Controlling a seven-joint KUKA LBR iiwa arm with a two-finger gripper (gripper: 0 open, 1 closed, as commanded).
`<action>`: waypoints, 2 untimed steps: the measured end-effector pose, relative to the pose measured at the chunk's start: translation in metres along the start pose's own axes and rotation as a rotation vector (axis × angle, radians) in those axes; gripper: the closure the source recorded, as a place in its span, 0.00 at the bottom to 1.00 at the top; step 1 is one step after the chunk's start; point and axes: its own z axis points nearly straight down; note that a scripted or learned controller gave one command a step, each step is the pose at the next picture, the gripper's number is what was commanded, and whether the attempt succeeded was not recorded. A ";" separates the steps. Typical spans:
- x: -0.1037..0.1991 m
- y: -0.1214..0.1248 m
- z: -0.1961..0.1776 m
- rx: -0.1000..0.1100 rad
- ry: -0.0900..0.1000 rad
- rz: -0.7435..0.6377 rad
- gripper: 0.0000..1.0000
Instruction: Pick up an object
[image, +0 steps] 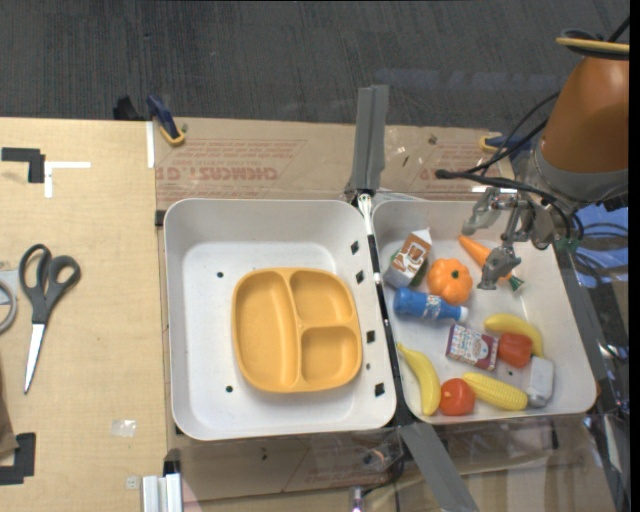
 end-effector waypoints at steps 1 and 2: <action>0.046 0.002 0.084 0.002 -0.024 -0.056 0.00; 0.042 0.011 0.093 0.003 -0.027 0.009 0.00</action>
